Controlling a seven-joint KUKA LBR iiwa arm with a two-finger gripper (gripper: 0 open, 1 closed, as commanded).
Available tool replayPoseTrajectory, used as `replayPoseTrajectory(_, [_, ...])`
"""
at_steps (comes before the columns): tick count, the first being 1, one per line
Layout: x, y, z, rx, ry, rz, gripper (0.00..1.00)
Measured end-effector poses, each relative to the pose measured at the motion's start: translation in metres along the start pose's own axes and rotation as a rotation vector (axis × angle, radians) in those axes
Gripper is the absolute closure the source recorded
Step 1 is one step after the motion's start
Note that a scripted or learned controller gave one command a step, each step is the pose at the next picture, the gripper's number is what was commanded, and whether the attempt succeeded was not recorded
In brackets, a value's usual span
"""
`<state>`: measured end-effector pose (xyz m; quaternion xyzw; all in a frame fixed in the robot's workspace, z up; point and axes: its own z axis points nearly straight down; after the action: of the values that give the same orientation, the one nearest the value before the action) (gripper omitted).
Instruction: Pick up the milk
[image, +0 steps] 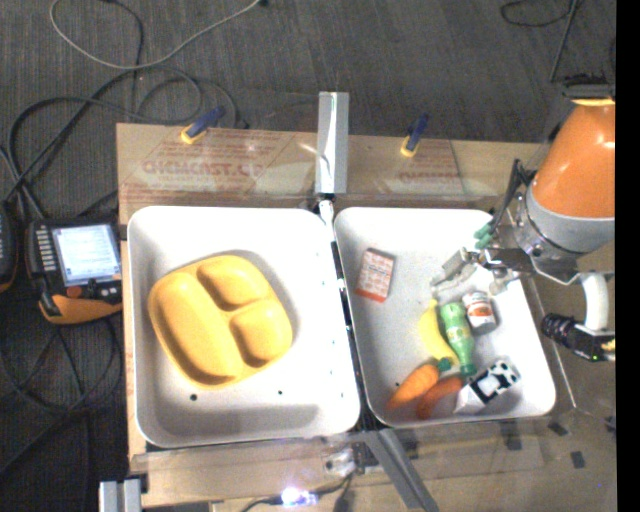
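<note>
**Pincer over right bin, milk lying low in the corner**

Arm (575, 180) comes in from the right, orange band up top, grey wrist below. Pincer (468, 265) hangs over the upper-right part of the right bin (400, 225); can't tell how far its fingers are parted, the metal parts blur together from this angle. Nothing visible between them.

Milk (495, 381), small black-and-white cow-pattern carton, sits well below the pincer and a bit to its right, near the bin's lower-right corner. Apart from the pincer, not touched.

Other things rel. to pincer:
- small jar w/ red label (481, 312): just below, slightly right
- green bottle (456, 335): below, lying at a slant, top end near the jar
- yellow item (432, 330): below-left, partly under the bottle, kind unclear
- two carrots (425, 388): well below and left, side by side, close to the milk's left
- red-and-white packet (375, 274): to the left, lying flat on bin floor, alone

Left bin (180, 225), far left of the pincer, holds a yellow divided tray (222, 318) w/ three compartments.

Both bins sit on the worktop (240, 165), touching along the middle edge
</note>
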<state>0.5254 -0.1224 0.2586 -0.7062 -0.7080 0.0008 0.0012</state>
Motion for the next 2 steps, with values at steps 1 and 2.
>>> replayPoseTrajectory(1, [0.010,-0.039,0.157,-0.001,0.000,-0.104,0.00])
replayPoseTrajectory(2, [-0.029,-0.006,0.143,0.000,0.001,0.005,0.00])
